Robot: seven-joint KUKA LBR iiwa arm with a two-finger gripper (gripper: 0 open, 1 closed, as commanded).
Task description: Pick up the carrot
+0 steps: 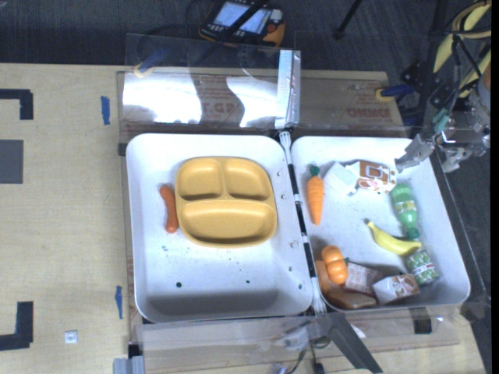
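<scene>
Well right of carrot (315, 199), gripper (411, 157) hangs over bin's (451, 232) far-right corner.

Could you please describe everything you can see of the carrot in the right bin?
The carrot is a small orange toy, plastic-looking, with a green top. It lies flat in the right bin, by the left wall, green end toward the far side and tip toward the near side. Nothing appears to touch it; the white carton lies just to its right.
</scene>
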